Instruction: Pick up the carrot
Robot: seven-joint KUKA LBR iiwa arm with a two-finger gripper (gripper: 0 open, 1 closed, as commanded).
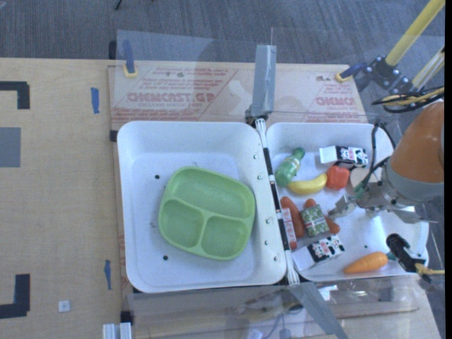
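The orange carrot [366,263] lies on its side by the front edge of the right bin [381,136], its tip pointing left. My gripper [351,196] hovers in the middle of that bin, well behind the carrot and a little to its left. It is open, and I see nothing between its fingers [342,206]. It sits just right of a small green-labelled jar [316,219] and just in front of a red-orange toy [338,177].
The right bin also holds a green bottle [290,164], a banana [308,184], a red sausage-like piece [291,216] and two black-and-white cartons [351,154] [325,248]. A green divided plate [206,212] lies in the left bin [141,147].
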